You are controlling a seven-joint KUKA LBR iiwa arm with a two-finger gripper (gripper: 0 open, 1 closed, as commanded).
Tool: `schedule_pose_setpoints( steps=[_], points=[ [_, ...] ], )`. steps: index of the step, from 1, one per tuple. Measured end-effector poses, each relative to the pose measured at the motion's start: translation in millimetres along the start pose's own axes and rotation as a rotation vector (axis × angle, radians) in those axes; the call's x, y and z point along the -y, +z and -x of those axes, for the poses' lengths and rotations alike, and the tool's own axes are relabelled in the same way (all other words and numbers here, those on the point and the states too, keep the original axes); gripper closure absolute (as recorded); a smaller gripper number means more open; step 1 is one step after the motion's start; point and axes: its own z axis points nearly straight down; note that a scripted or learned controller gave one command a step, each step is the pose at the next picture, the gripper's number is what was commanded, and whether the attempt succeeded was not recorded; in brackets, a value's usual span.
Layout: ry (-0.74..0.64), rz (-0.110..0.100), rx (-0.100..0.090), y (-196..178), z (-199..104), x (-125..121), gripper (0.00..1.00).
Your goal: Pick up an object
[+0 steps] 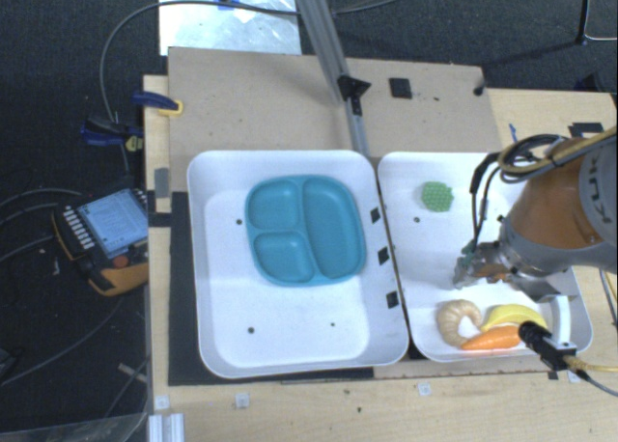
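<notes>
**A:** Since the camera looks down at a slant, what surface does it take in?

**B:** A tan board bench [290, 102] carrying two shallow white bins. The left white bin [217, 266] holds a blue plastic plate with three compartments [306, 230], lying flat near its middle. The right white bin [406, 237] holds a small green knobbly ball [436, 197] near its far side, well apart from a cluster at the near edge: a pale curled shrimp-like toy [456, 318], a yellow banana [514, 316] and an orange carrot [492, 339], all touching or just beside one another.

**A:** And the arm?

**B:** The grey arm with the orange band [565, 208] reaches in from the right. Its gripper [475, 271] hangs over the right bin, just above the cluster and below the green ball. Whether it is released or clenched, I cannot tell; nothing visibly sits in it.

**A:** The room?

**B:** Dark carpet [58, 44] all round, with black cables, a blue-screened handheld pendant [104, 228] at left, and a grey slanted pole [323, 35] rising past the bench's far edge.
</notes>
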Motion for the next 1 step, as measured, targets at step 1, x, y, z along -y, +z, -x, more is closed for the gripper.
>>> schedule_pose_setpoints(
  steps=[1],
  points=[
    [-0.003, -0.005, -0.001, -43.1, -1.5, -4.1, 1.00]
  ],
)
